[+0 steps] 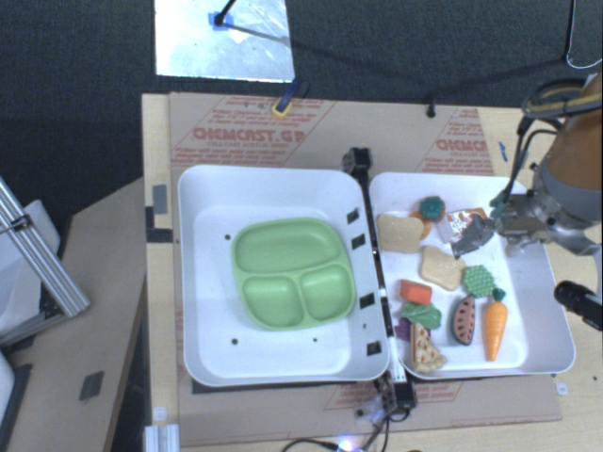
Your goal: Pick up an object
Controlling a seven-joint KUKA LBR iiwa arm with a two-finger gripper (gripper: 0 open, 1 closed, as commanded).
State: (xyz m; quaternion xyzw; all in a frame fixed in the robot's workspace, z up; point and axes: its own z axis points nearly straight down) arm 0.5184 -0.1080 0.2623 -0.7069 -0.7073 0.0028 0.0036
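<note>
The right bin (546, 281) holds several toy foods: a bread slice (399, 234), a teal and orange piece (431, 207), a tan cracker (440, 267), a green knobbly piece (478, 280), a carrot (494, 321), a watermelon slice (462, 320), a red piece (415, 292) and a pizza slice (426, 351). A red and white packet (462, 222) lies at the back of the bin. My gripper (482, 234) hangs low over the bin's back right part, right beside the packet and above the green knobbly piece. The arm hides what lies directly under it.
The left bin (203, 252) holds a green divided plate (287, 273). A black divider with clips (367, 252) runs between the bins. A shiny sheet (221, 26) lies on the dark floor behind the bench. A black knob (577, 299) sticks out at the right.
</note>
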